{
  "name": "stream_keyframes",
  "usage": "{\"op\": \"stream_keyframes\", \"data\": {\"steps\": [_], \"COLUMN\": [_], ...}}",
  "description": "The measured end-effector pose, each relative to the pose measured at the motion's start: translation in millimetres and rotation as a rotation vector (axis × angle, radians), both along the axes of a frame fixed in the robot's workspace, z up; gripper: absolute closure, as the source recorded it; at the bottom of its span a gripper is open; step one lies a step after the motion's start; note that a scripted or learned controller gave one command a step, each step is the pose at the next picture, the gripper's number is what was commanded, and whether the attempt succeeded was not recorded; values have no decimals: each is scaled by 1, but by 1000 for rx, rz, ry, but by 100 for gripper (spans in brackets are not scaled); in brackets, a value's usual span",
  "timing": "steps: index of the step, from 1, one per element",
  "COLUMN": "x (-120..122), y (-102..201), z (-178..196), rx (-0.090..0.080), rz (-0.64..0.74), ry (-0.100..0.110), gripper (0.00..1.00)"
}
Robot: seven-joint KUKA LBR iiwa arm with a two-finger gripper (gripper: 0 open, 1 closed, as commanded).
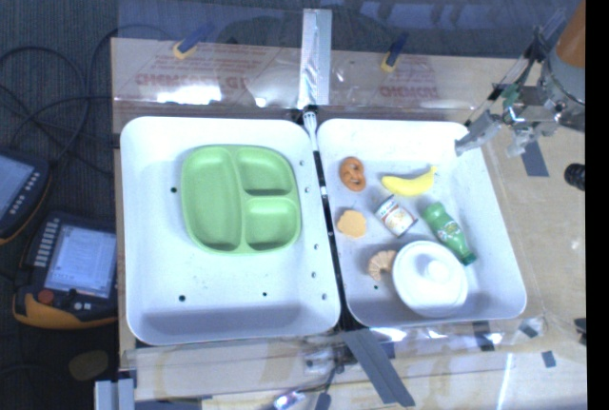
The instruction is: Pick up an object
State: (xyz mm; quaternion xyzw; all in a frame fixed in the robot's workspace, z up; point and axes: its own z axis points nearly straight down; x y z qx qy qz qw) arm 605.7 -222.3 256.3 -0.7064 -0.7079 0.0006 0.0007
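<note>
While the grey arm with its orange band hangs at the right edge, its two-finger gripper (501, 134) sits above the right bin's far right corner, and whether it is open or shut can't be made out from here. Nothing is seen in its grasp. Over in the right white bin (502, 237), we've got a yellow plastic banana (409, 181) near the back, a brown face-marked ball (353, 173) to its left, a small labelled jar (396, 216), a green bottle (448, 231), an orange round piece (352, 224), a tan lumpy piece (382, 263) and a white lidded bowl (430, 277) up front. The left white bin (152, 237) carries a green three-compartment tray (240, 198).
</note>
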Motion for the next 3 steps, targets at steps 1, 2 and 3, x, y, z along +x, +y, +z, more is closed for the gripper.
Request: {"op": "stream_keyframes", "data": {"steps": [1,2,3], "x": [5,1,58], "y": [51,45,45], "z": [-9,-140,-168], "rx": [-2,1,-3], "rz": [62,-205,-234], "ry": [0,2,-8], "gripper": [0,0,0]}}
